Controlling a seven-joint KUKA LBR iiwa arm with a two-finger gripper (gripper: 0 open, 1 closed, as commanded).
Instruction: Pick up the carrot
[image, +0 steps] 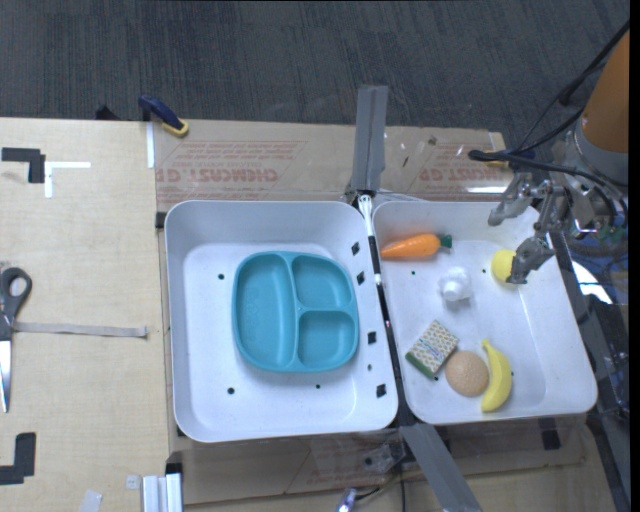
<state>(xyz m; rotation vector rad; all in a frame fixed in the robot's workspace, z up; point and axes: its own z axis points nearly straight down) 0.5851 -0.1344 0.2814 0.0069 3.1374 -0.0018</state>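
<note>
Your carrot (410, 246) lies in the right bin (560, 395), up at about eleven o'clock of that bin, close to the divider (375, 270) between the two bins. It rests flat, orange body pointing toward nine o'clock and its green top toward three o'clock. Nothing touches it.

The gripper (528, 252) sits at about two o'clock of the same bin, near the far right rim, well apart from the carrot. Whether it is released or clenched you cannot tell from this angle. A small yellow object (502, 266) shows just beside its tip, on the nine o'clock side; you cannot tell whether it is held.

Near the middle of the right bin you have a small white lump (456, 286). Toward six o'clock lie a patterned sponge (433, 348), a round tan ball (466, 373) just beside it, and a banana (496, 375) touching the ball on its three o'clock side.

The left bin (200, 400) holds a teal divided plate (296, 311) at its centre.

Out at nine o'clock on the bench (80, 400), scissors (10, 320) lie near the edge.
</note>
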